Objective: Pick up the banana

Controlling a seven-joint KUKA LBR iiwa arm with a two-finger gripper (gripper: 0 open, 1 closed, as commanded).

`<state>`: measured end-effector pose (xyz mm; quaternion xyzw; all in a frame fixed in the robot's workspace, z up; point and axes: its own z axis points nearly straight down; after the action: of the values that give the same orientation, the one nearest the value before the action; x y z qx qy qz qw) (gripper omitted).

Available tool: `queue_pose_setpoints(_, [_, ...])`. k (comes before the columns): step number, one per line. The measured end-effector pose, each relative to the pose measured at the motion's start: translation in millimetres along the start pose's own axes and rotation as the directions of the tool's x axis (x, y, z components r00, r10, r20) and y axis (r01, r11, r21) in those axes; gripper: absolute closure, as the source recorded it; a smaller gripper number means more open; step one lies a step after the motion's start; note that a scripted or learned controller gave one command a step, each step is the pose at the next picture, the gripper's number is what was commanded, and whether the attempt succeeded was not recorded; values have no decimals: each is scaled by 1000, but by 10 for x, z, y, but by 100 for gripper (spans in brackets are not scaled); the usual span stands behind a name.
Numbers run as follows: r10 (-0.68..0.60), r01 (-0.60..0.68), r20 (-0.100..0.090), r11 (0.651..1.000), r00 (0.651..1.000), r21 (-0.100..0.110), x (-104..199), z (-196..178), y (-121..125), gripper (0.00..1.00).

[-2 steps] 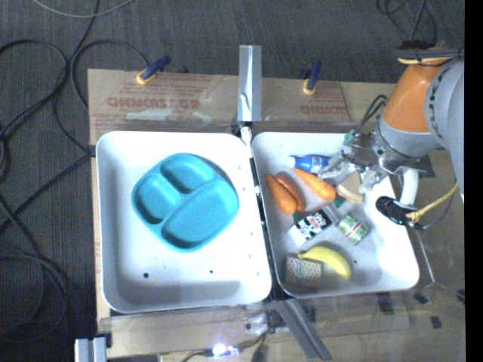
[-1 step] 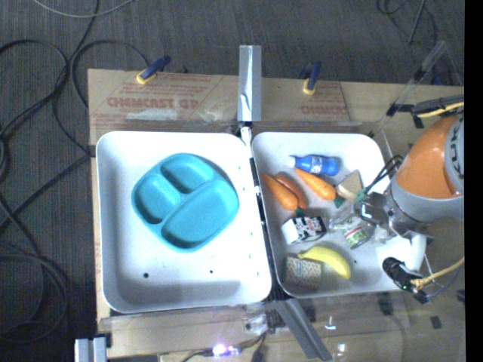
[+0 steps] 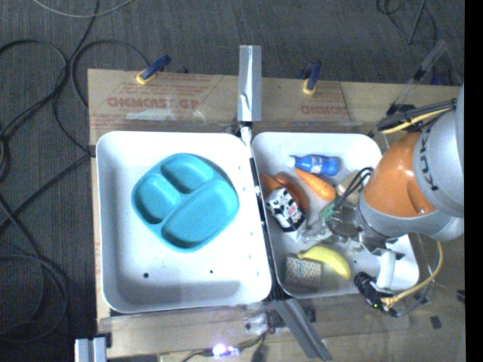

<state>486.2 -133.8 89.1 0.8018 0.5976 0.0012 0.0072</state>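
Note:
The yellow banana [image 3: 327,262] lies near the front of the right bin [image 3: 364,143], next to a grey sponge-like pad [image 3: 302,274]. My gripper [image 3: 334,223] reaches down from the orange-banded wrist [image 3: 400,181] into the middle of this bin, just behind the banana. Its tip is dark and cluttered, and it blends with the objects under it. Nothing can be made out between it and the banana.
A blue bottle [image 3: 315,164], an orange carrot-like item [image 3: 315,185], a brown object [image 3: 293,188] and a black-and-white toy [image 3: 285,208] crowd the right bin's back half. The left bin [image 3: 121,277] holds a blue divided plate [image 3: 186,200]. A metal post [image 3: 249,81] stands behind the bins.

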Motion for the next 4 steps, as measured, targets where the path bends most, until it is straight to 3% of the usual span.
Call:
queue_pose_setpoints(1, [310, -310, -5, 951, 951, 13, -60, -14, 7, 0])
queue_pose_setpoints(2, [395, -395, 5, 918, 919, 22, -334, -466, 58, 0])
queue_pose_setpoints(3, [369, -369, 5, 929, 929, 23, -40, -263, -34, 0])
queue_pose_setpoints(4, [223, -223, 2, 974, 975, 21, 79, -1272, -45, 0])
